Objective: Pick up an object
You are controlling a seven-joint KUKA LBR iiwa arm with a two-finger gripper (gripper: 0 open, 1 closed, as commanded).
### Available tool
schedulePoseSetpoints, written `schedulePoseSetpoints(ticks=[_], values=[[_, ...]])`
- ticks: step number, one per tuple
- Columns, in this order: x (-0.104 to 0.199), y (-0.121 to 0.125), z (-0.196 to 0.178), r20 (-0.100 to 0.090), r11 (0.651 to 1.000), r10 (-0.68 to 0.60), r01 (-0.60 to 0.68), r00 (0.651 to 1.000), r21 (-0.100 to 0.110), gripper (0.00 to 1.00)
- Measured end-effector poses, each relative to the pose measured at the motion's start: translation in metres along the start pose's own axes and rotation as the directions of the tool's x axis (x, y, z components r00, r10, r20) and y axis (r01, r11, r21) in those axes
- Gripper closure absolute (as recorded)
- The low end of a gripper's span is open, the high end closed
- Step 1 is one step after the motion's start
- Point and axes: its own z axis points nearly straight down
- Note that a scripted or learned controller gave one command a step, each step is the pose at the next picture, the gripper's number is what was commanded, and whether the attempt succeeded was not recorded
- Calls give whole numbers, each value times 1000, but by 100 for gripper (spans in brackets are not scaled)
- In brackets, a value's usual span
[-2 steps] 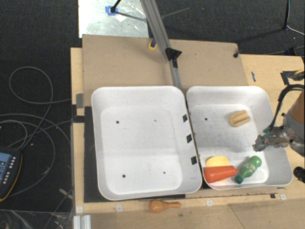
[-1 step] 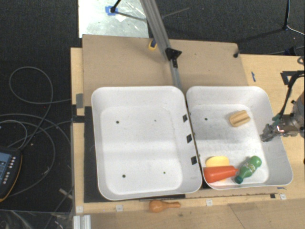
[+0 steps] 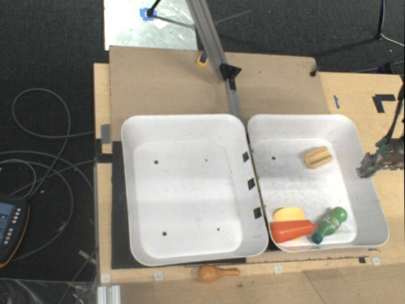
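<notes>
A robotics laboratory: a plain brown board surface (image 3: 266, 81) carries two shallow white plastic bins (image 3: 190, 124) fixed side by side, standing on dark grey carpet (image 3: 50, 37) strewn with loose black cables (image 3: 39, 113). A grey metal tripod leg (image 3: 205, 24) slants overhead, and a black handheld control pendant (image 3: 11, 223) lies at left.

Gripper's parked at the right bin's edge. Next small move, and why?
Probably shift the gripper left over the tan block before descending. It sits at the right bin rim, nothing seen held, and the block lies alone, while the other three items crowd the near corner.
</notes>
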Motion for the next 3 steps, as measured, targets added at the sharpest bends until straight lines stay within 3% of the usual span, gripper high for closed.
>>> schedulePoseSetpoints(ticks=[1,3], values=[[49,-3,11,-5,1000,-4,4,1000,6,100],[156,13,24,-5,1000,-5,5,1000,6,100]])
